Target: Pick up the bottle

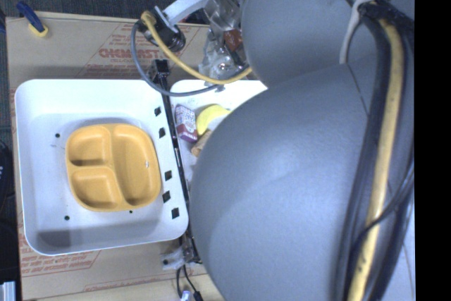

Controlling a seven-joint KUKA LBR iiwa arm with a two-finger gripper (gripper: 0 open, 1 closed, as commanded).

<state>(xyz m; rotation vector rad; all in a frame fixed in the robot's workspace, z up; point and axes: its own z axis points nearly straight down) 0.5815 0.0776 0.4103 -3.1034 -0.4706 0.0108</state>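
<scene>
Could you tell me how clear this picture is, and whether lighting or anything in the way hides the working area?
Camera view: lighting is even and soft, with a faint shadow along the left bin walls; the yellow divided plate is fairly sharp; the grey arm looms close to the lens, covering most of the right bin.

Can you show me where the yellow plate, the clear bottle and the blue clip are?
yellow plate point(111, 167), camera view, on the ridge between its compartments.
clear bottle point(220, 61), camera view, on its see-through body.
blue clip point(31, 17), camera view, on its blue handle.

Robot lab, KUKA arm point(303, 173), white bin point(32, 151)
</scene>
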